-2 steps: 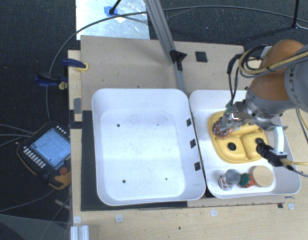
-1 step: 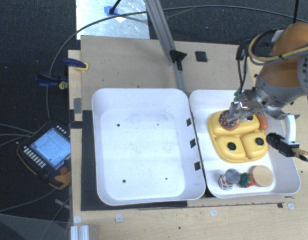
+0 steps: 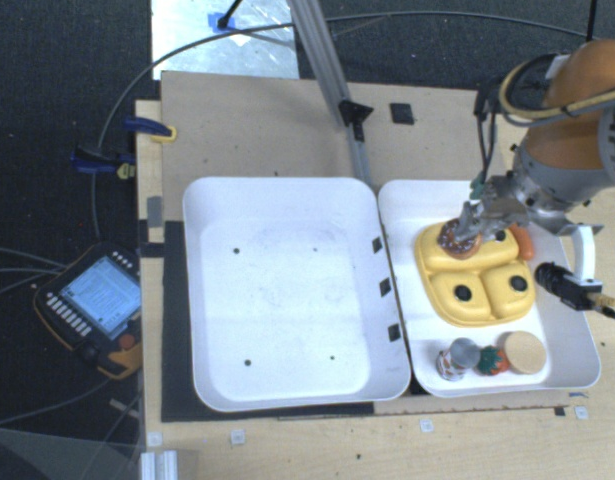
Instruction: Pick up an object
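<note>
The gripper (image 3: 465,230) is down in the right bin (image 3: 412,268), touching a brown ring (image 3: 455,238) on the yellow tray (image 3: 477,278). Whether its jaws are spread or pinching, I cannot tell.

A grey arm with an orange band (image 3: 577,98) reaches in from the right over the right shallow white bin (image 3: 407,268). Its gripper (image 3: 470,230) hangs low above the upper end of a yellow moulded plastic tray with dark holes (image 3: 477,286), touching or just above a small brown round object (image 3: 454,238). Along the bin's near edge lie a small silver-and-red piece (image 3: 453,358), a red-and-green item (image 3: 491,362) and a tan round disc (image 3: 524,351). The left white bin (image 3: 202,268) sits beside it on the tan surface (image 3: 257,128).
</note>
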`<state>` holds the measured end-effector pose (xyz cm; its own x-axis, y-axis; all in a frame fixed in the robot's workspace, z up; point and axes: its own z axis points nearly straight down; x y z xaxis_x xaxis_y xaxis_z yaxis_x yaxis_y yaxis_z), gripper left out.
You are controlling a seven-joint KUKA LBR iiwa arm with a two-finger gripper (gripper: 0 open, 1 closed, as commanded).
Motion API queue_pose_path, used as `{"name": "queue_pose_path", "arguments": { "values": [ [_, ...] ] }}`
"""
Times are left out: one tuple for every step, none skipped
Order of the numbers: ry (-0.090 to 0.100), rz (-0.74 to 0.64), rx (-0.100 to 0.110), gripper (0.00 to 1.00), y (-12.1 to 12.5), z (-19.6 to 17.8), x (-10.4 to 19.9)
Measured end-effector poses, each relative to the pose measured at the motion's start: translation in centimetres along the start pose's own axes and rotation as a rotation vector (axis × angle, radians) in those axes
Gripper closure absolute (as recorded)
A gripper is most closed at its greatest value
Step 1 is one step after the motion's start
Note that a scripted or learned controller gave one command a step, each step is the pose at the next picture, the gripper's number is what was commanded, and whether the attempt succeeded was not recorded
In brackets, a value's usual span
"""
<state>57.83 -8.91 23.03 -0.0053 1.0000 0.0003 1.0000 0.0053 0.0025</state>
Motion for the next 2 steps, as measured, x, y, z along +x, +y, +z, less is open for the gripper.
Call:
{"name": "queue_pose_path", "arguments": {
  "values": [
    [0.002,-0.005,0.001,1.00,0.0,-0.4,5.8],
    [0.001,-0.004,0.000,1.00,1.3,0.4,10.3]
  ]
}}
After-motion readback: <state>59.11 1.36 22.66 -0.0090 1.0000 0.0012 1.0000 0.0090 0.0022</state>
